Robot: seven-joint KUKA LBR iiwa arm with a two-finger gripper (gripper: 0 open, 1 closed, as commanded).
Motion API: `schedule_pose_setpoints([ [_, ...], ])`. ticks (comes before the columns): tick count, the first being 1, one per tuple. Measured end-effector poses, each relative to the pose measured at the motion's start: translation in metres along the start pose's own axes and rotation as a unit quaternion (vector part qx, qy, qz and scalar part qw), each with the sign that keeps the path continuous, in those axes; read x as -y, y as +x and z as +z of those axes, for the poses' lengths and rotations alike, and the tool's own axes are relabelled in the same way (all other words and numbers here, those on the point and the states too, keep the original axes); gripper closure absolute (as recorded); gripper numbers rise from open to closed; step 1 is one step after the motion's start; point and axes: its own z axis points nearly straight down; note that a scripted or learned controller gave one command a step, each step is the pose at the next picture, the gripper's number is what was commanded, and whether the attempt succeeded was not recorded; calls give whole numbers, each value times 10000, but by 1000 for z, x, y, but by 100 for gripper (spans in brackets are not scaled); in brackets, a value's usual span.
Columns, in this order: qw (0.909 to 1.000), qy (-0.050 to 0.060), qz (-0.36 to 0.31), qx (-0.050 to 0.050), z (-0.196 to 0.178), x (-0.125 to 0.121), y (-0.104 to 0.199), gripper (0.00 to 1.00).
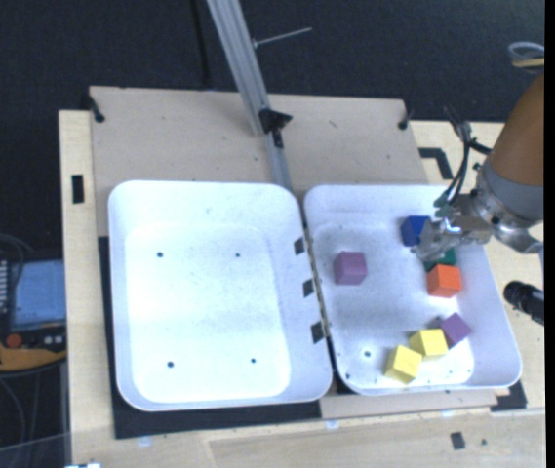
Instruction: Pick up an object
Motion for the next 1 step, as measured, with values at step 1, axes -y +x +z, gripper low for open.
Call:
schedule_pose_setpoints([
  [1,10000,30,-20,-9,9,-27,50,100],
])
